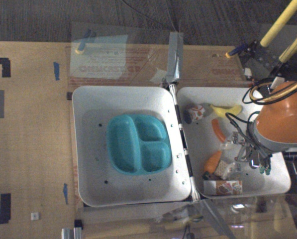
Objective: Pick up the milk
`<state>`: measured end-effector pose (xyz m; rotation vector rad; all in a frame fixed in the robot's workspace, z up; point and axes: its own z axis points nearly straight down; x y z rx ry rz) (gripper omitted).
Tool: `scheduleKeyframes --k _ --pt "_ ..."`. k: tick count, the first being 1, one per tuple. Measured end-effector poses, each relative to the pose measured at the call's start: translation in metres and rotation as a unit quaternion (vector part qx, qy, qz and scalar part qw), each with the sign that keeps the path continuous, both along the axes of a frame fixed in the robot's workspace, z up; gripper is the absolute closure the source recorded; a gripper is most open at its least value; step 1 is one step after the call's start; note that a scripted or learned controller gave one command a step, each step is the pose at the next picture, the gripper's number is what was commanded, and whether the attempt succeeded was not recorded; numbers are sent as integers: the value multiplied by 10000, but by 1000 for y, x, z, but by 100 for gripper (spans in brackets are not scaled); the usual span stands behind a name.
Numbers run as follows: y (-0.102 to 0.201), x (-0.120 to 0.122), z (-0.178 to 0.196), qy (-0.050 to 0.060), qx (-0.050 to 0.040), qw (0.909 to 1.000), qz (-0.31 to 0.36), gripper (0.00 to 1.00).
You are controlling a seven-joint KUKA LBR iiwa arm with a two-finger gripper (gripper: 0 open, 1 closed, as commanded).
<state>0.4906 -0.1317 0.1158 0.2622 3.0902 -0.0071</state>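
Milk: likely the small printed carton (pixel 229 186), lying flat against the near wall of the right bin (pixel 282 183); too small to read, so this identification is a judgement.
Jaws (pixel 247 156): hanging over the right bin, up and to the right of the carton; metal linkage and cables blur together, so I cannot tell how far open they are, and nothing is seen between them.
Arm: the orange band (pixel 280 121) sits above the right bin's far right side.
Neighbours: an orange carrot-like piece (pixel 213 162) and a crumpled pale item (pixel 225 171) lie just above the carton, nearly touching it.
Other clutter: a yellow banana-like piece (pixel 223 110), a small round cup (pixel 196 113) and another orange piece (pixel 218 130) toward the bin's far side.
Left bin (pixel 88 133): holds 1 teal divided tray (pixel 138 144), well apart from the carton.
Risk 1: closing on the crumpled item or carrot instead, because they crowd the carton.
Risk 2: a finger striking the bin wall, because the carton hugs it.
Risk 3: a flat carton slipping out of a shallow pinch.
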Motion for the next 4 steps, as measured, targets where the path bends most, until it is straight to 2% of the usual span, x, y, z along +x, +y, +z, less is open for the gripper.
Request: scheduleKeyframes --k 1,2,3,4 --pt "-50 -3 -2 50 44 9955 -944 0" --pt "-57 68 61 150 65 9898 -1413 0" --pt "-33 20 -20 70 7 9997 251 0" --pt "43 -2 6 38 44 9993 -373 0"
